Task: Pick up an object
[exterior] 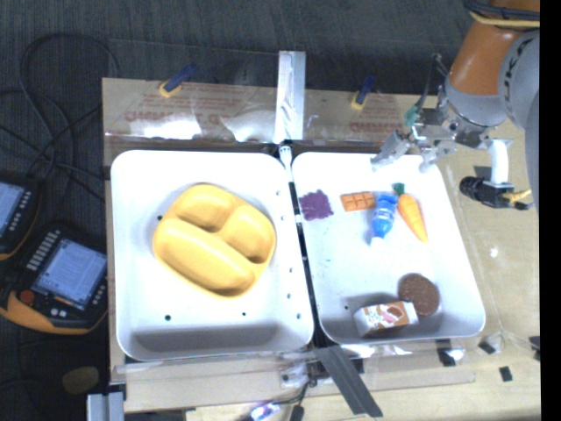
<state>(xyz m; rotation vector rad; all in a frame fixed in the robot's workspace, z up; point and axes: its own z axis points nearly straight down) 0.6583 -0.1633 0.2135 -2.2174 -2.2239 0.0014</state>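
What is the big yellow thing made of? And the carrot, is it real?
The yellow thing looks like smooth, soft plastic or foam: it is puffy, rounded and a bit shiny, like toy bread. The carrot looks like toy plastic too, with an even bright orange colour and a neat green tip. I cannot be sure from looks alone.

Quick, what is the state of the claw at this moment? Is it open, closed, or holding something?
Claw: open, holding nothing, above the far edge of the right bin.
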